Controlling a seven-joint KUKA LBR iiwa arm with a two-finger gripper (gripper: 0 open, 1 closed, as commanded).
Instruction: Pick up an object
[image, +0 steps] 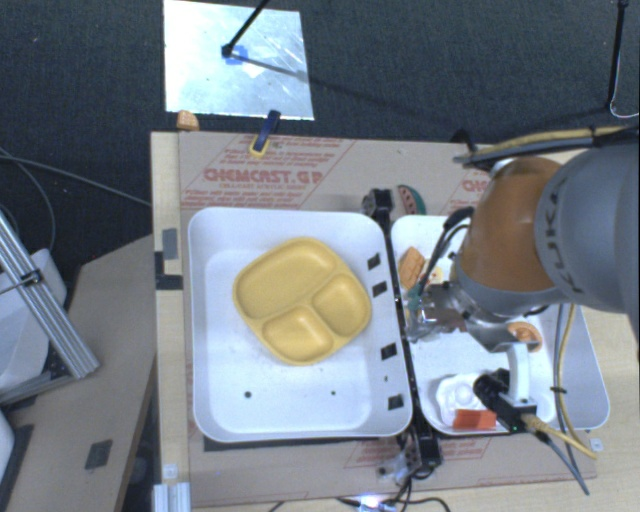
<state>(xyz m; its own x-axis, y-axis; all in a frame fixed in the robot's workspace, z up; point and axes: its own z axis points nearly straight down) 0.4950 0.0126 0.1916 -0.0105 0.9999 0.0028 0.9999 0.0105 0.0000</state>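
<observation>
The counter (330, 165) is carrying two white bins. In the left bin (215, 330) a yellow plate (302, 298) with three parts is lying near the middle, a bit toward 12 o'clock. In the right bin (590, 395) the arm (540, 235) is hanging low over the small things. An orange piece (410, 265) is lying at 9 o'clock from the arm's wrist, close to the bin wall. A white and red thing (462, 397) is sitting toward 6 o'clock. The arm is hiding the jaws, so I cannot tell their state. Nothing is looking picked up yet. The jaws could be bumping the wall between the bins, because the orange piece is sitting so close to it. They could also be closing on nothing.
</observation>
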